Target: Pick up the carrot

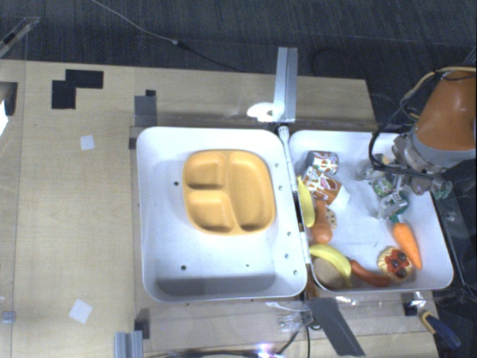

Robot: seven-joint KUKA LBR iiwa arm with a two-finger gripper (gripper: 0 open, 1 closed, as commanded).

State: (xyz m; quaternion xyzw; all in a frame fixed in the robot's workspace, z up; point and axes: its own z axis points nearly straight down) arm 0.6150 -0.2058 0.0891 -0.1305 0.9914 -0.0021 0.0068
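Note:
An orange carrot (407, 244) with a green stub at its top end lies in the right bin (440, 222), near the bin's right wall. My gripper (392, 197) hangs just above the carrot's upper end, under the arm's orange band. Whether it touches the carrot I cannot tell.
The right bin also holds a banana (332, 258), a red sausage-like piece (367, 273), a round pastry (396, 262), an orange-brown item (322, 228) and printed packets (322, 174). A yellow sectioned plate (227, 192) lies in the left bin (160, 222). A metal post (286, 80) stands behind the bins.

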